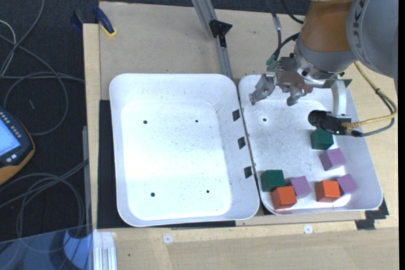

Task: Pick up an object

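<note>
1. While nothing is yet lifted, the near blocks lie at the right bin's front: orange block, green block.
2. Further back, dark green block.
3. Farthest, gripper: fingers spread, empty, hovering; pick remains undone.

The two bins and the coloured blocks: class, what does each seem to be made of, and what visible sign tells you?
The bins look like thin moulded white plastic: glossy, with rounded corners and a rolled rim. The blocks, such as the orange block, look like painted wood or foam: matte, flat colour, crisp edges. The view cannot settle which.
</note>
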Motion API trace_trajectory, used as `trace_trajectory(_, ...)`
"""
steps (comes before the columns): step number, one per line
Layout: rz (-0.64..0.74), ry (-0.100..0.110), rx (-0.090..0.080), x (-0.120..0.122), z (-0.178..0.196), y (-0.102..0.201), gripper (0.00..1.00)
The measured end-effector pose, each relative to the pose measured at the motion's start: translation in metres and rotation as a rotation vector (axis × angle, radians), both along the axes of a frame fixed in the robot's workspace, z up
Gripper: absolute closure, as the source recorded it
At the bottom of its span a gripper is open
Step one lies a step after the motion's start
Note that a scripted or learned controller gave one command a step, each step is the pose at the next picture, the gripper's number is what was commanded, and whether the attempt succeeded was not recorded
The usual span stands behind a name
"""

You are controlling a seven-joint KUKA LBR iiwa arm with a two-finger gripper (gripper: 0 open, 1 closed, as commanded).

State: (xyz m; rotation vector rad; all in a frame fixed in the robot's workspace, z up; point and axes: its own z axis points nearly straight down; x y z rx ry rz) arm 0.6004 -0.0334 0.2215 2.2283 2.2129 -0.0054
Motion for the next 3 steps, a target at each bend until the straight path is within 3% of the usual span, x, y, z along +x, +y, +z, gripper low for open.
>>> trace_trajectory(1, 0.003, -0.014, -0.002, 0.029, 0.176, -0.095, 0.0)
trace_trajectory(2, 0.016, -0.001, 0.007, 0.001, 0.179, -0.014, 0.0)
trace_trajectory(3, 0.012, 0.002, 0.005, -0.029, 0.165, 0.026, 0.0)
